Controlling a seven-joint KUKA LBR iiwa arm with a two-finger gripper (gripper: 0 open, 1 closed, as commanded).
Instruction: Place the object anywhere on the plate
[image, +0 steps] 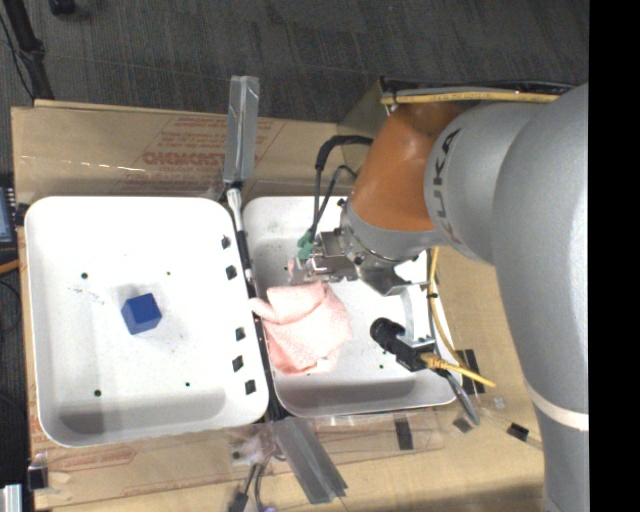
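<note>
A small blue cube (141, 312) lies on the floor of the left bin (60, 240), left of its middle. A pale pink plate (305, 328) sits in the right bin (400, 395), against its left wall; it looks tilted or crumpled, with its far edge rising toward the gripper. My gripper (312, 264) hangs over the plate's far edge, under the orange-banded wrist (400, 180). The arm's bulk covers the back and right of this bin. The cube is far to the gripper's left, across the divider between the bins.
Black clips (238, 300) line the divider between the two bins. A black fitting with yellow cable (400, 345) sticks out of the arm over the right bin's right side. Cardboard (150, 140) lies behind the bins.
</note>
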